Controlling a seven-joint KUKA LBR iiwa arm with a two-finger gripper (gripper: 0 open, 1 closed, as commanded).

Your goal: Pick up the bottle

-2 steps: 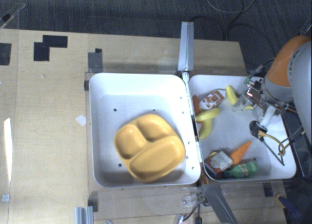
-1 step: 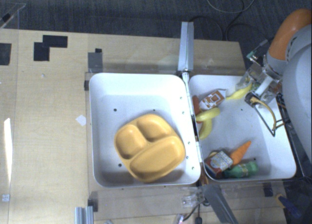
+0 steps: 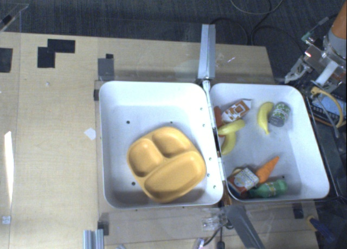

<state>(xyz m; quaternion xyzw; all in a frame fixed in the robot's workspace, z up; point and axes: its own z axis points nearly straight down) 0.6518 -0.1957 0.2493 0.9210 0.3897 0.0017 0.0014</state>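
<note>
in the right bin (image 3: 317,158), green bottle (image 3: 269,189), label unreadable; end effector (image 3: 320,63) grip state indiscernible

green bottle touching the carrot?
Touching. Camera view: the green bottle lies against the carrot's thick end in the right bin, no gap visible.

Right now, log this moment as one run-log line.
gripper: outside right bin's far corner, fingers unclear | bottle: lying in right bin, near edge, beside carrot | not picked up
</note>
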